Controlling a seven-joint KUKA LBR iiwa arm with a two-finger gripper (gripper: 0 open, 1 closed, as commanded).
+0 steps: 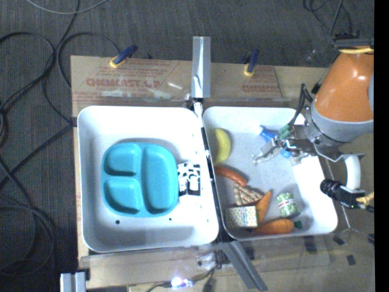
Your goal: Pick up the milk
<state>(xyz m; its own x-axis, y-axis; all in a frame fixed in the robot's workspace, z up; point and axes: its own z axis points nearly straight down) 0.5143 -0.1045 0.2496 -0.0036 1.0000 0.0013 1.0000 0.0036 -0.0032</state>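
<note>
The milk (189, 178) is a small carton with black and white patches. It lies in the left bin (91, 163), against the right edge of the blue divided plate (141, 177). My gripper (268, 149) hangs over the upper middle of the right bin (316, 224), far to the right of the milk. Its metal fingers (260, 157) point left and stand open with nothing between them. The grey and orange arm (345, 96) rises behind it at the right.
The right bin holds a yellow fruit (223, 145), a sausage (231, 175), a waffle piece (245, 194), two carrots (273, 226), a small can (286, 204), a cup (242, 216) and a blue item (267, 131) by the gripper. A metal divider (200, 72) stands behind the bins.
</note>
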